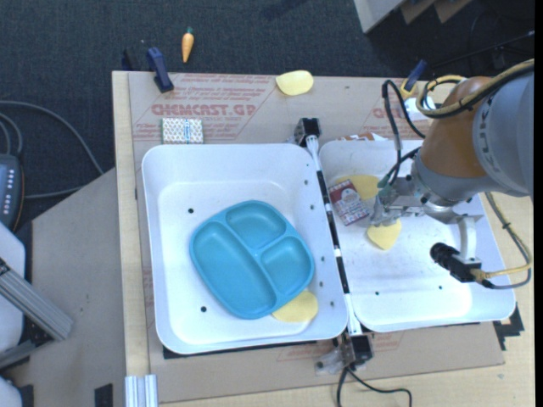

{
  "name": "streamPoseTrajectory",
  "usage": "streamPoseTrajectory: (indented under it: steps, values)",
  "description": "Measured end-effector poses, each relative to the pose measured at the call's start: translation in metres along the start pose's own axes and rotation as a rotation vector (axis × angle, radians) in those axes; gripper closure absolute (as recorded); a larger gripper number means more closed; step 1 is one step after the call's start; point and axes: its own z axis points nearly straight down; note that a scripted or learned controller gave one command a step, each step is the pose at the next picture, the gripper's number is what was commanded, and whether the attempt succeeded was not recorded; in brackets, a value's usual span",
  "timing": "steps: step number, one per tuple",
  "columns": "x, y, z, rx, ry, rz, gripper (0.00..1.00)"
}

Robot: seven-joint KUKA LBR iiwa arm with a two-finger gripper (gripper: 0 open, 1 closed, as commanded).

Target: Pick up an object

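My gripper [386,216] is low in the right bin [424,312], near its left side. Directly under its tip lies a small yellow piece [383,236], touching or nearly touching it. A red and white packet [346,202] lies just left of the gripper against the bin's left wall. Another flat yellow piece [365,185] sits behind the packet. Whether anything is between the fingers cannot be made out.
The left bin [170,193] holds a blue divided plate [252,257] with a yellow piece [297,308] half under its front edge. On the bench behind the bins lie a yellow lump [294,82], a patterned packet [182,130] and a blue clip [159,69].
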Motion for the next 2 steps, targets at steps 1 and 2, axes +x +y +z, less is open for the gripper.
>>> streamPoseTrajectory:
  steps: [1,2]
  values:
    - [0.0000,-0.0001,0.0001,0.000,0.000,0.000,0.00]
    - [0.0004,0.0003,-0.0097,-0.001,0.000,0.000,1.00]
